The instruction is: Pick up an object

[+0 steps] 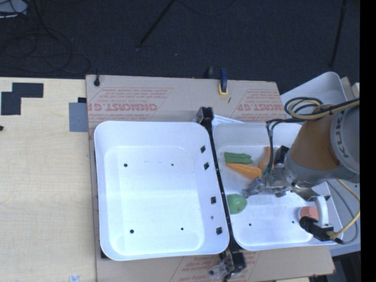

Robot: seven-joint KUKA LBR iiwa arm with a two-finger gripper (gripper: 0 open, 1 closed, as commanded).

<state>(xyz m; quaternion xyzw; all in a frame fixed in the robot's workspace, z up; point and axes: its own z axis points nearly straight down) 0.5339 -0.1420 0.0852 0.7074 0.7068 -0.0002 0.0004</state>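
Light wood table (41,175), two white bins; arm over the right bin (276,231). Fingers (254,188) near the carrot (245,170) and green ball (237,203), can't tell if open; nothing visibly held. Approach step by my read; next, descend onto one item and close.

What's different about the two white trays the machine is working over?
The right bin has toys in it: a green piece, an orange one and a green ball; the left bin shows just white floor. The arm reaches over the right bin, not the left. Both are shallow and white.

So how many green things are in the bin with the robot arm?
2. A flat dark green piece lies near the bin's top, just above the orange carrot-shaped toy. A round light green lump sits by the left wall. The arm may hide more.
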